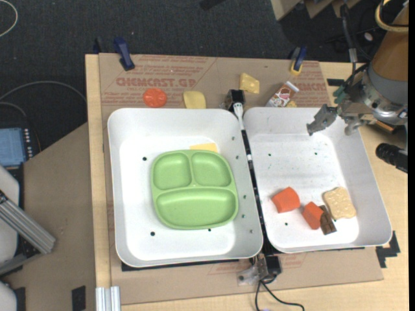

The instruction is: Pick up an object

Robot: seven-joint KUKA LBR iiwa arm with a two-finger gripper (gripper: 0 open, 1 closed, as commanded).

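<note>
While nothing is lifted yet, candidate objects lie at near end of right bin [363, 167]: orange block [285, 199], smaller red-orange block [312, 213] with dark piece against it, tan cracker [340, 203] just right of those. Gripper [334, 118] hangs over bin's far right edge, well apart from them; fingers spread, pinching nothing. Judgement: task barely begun; approach, descent, grasp and lift all remain. Left bin [123, 173] holds green divided plate [193, 189], yellow piece at its far side. Small toys lie on cardboard beyond bins.

Green plate [193, 189] hides most of a yellow piece [204, 148] (flat-looking) — arm [392, 76] cropped right.
</note>
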